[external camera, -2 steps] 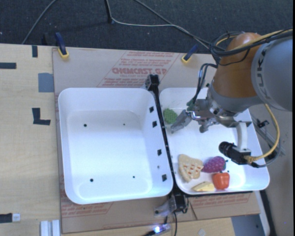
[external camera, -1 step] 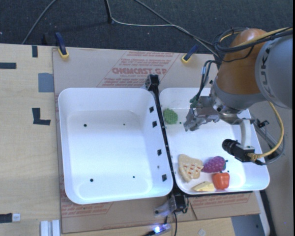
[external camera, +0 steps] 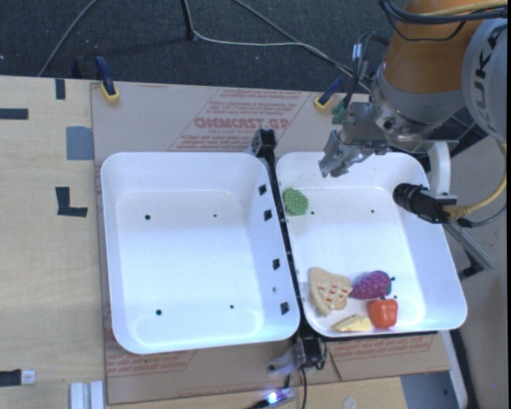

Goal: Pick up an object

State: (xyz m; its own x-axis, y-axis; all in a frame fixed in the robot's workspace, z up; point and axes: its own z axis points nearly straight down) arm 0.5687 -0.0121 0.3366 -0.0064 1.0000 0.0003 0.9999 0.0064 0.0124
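Observation:
My gripper (external camera: 335, 165) hangs over the far edge of the right bin (external camera: 426, 254), with nothing visible between its fingers. A green bumpy ball (external camera: 295, 201) lies in that bin near the divider, down and to the left of the gripper. At the bin's near end sit a tan waffle piece (external camera: 329, 290), a purple grape cluster (external camera: 371, 285), a red pepper (external camera: 382, 313) and a small yellow wedge (external camera: 352, 323).
The left bin (external camera: 128, 228) stands beside the right one, with a black clip strip (external camera: 275, 228) along the shared wall. A black cylinder with a yellow cable (external camera: 419, 201) juts over the right bin's right rim. Cables run across the dark floor behind.

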